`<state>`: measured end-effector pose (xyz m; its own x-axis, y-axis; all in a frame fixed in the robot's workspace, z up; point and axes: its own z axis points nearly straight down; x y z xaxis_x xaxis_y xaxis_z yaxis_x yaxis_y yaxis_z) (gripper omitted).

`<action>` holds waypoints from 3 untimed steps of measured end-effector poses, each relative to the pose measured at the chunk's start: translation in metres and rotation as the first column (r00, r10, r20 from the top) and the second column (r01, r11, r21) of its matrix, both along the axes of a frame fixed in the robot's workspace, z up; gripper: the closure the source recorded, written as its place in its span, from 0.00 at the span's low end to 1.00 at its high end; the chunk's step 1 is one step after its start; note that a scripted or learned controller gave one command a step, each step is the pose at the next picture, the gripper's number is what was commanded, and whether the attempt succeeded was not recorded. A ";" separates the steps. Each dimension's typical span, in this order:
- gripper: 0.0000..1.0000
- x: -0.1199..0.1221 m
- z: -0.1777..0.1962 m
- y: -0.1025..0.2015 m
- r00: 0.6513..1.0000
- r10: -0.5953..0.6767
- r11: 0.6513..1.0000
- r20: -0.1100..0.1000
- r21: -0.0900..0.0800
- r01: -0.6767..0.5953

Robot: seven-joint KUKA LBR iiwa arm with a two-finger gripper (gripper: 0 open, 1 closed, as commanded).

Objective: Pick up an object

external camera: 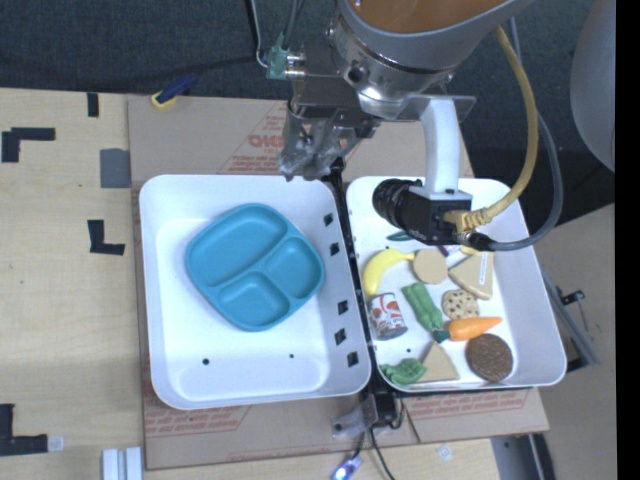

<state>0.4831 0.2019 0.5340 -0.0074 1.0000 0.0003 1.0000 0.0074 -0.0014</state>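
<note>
The arm enters from the right, its orange band filling the top of the view. The end effector [312, 160] sits above the far rim of the left bin [165, 268], close to the divide between the two bins. Whether it is wide or narrow cannot be told: the tip is dark and blurred. Nothing is seen held in it.

Task status: judged not yet done. No object is lifted. All candidate objects lie in the right bin [535, 313]:
- banana [384, 266], near the bin's left wall;
- small can [388, 316], just below the banana;
- green pod [423, 305], beside the can;
- carrot [472, 327];
- round brown cookie [490, 356], near the front corner;
- green leaf piece [405, 372], at the front rim.

The left bin bears a blue divided plate [255, 265], lying flat.

Remaining, by this judgement: move to an object, close on it, lift.

Obscured items: a black cylindrical unit [415, 208] with a yellow cable overhangs the far part of the right bin and covers whatever lies beneath. Several pale pieces near the carrot overlap and are hard to identify.
</note>
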 end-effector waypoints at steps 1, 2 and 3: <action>1.00 -0.002 -0.188 -0.005 1.000 -0.006 1.000 -0.018 -0.009 0.006; 1.00 0.001 0.011 -0.096 1.000 -0.014 1.000 0.020 0.003 0.014; 1.00 0.000 0.000 -0.038 1.000 -0.001 1.000 0.000 0.000 0.001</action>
<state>0.4833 0.1640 0.5341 -0.0066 1.0000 0.0006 1.0000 0.0066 -0.0012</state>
